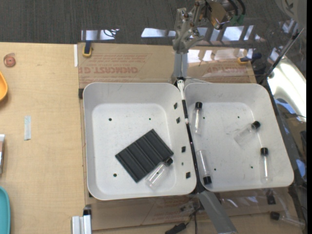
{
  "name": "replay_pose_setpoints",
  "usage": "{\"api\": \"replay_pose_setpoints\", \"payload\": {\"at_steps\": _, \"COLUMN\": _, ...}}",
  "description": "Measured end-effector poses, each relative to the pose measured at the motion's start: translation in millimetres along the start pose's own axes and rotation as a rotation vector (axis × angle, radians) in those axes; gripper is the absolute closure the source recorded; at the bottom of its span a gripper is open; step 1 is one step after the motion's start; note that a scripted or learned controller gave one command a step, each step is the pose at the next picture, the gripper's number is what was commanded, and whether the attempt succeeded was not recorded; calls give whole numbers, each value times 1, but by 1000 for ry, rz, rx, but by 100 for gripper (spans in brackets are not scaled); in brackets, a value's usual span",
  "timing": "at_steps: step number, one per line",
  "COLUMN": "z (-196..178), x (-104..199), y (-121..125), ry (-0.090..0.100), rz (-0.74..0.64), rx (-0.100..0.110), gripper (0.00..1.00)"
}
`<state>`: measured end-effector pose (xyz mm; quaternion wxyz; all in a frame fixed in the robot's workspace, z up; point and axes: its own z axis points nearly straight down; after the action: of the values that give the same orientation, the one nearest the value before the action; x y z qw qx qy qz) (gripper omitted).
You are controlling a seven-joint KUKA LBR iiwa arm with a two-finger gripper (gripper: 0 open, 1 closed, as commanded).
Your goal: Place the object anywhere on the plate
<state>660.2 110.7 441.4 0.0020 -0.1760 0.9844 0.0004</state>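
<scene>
A black ribbed plate (144, 155) lies tilted in the left bin (97, 130), toward its front. A clear vial with a black cap (159, 172) rests against the plate's lower right edge, its cap end touching the plate's corner. Whether it lies partly on the plate I cannot tell. Several more clear capped vials lie in the right bin (273, 130): one (197, 116) near the divider at the back, one (204, 167) near the divider at the front, one (264, 163) at the right, and one (246, 133) between them. My gripper (183, 33) hangs high beyond the far edge of the bins, above the divider, with nothing seen in it.
Brown cardboard (122, 62) lies under and behind the bins. A wooden table (39, 130) stretches to the left with small items at its edge. Metal framing and cables (229, 33) stand behind the right bin.
</scene>
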Motion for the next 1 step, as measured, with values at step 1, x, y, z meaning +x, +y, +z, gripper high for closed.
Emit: {"api": "replay_pose_setpoints", "payload": {"at_steps": 1, "z": -1, "x": 10, "y": -26, "ry": 1, "rz": -246, "rx": -1, "gripper": 100}}
